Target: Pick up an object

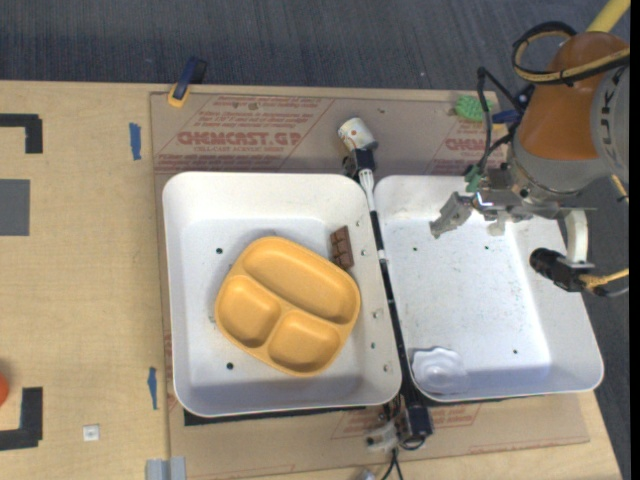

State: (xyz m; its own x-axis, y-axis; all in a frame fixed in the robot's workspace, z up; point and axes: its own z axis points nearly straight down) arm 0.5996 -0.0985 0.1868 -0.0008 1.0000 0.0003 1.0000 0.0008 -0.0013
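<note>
End effector (470, 206) hangs above the right bin (530, 368)'s far side, fingers apart and gripping nothing (likely lining up). Nearest candidate is the clear lid (438, 370) at that bin's near-left corner; the yellow divided tray (288, 304) and brown block (342, 247) sit in the left bin (190, 268).

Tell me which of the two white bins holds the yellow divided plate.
The left bin holds the yellow divided plate, with a small brown block beside it. The right bin, under the gripper, has a clear plastic piece in its near corner.
</note>
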